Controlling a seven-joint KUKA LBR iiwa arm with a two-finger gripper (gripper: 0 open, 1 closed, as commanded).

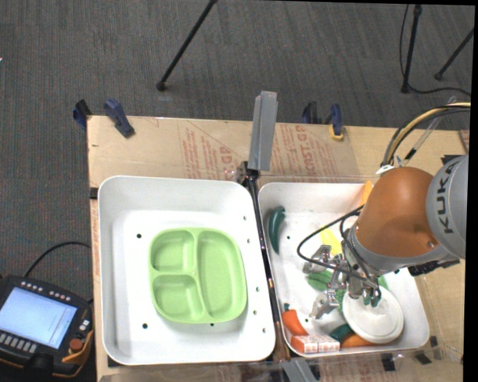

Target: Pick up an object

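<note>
- Object to be picked: no single one is settled, but the candidates lie heaped in the right bin [301, 198], and the gripper [333, 295] hangs over that heap at about 5 o'clock from the bench's middle.
- Gripper state: from this slanted view I cannot tell how the claw stands; metal linkage and cable crowd the tip, and nothing can be seen caught in it.
- Nearest pieces: a white round dish [373, 315] sits just at 3 o'clock of the tip, an orange piece [294, 320] at 7 o'clock, a small red-and-white box [318, 343] at 6 o'clock along the bin's near wall, and a yellow piece [329, 239] at 12 o'clock.
- Risk, wide dish: its low rim and breadth likely give little to pinch, so a close on it could skid off.
- Risk, crowding: with pieces touching or overlapping, a descent may land on two at once, or nudge one aside and come away with nothing.
- Risk, wall: the box lies hard against the near wall, which could block one side of a grasp there.
- Risk, sight: the arm's orange band [395, 211] hides part of the bin's 3 o'clock side.
- Elsewhere: the dark green item [277, 224] lies apart at 10 o'clock; the green divided plate [197, 272] fills the left bin [116, 221].
</note>
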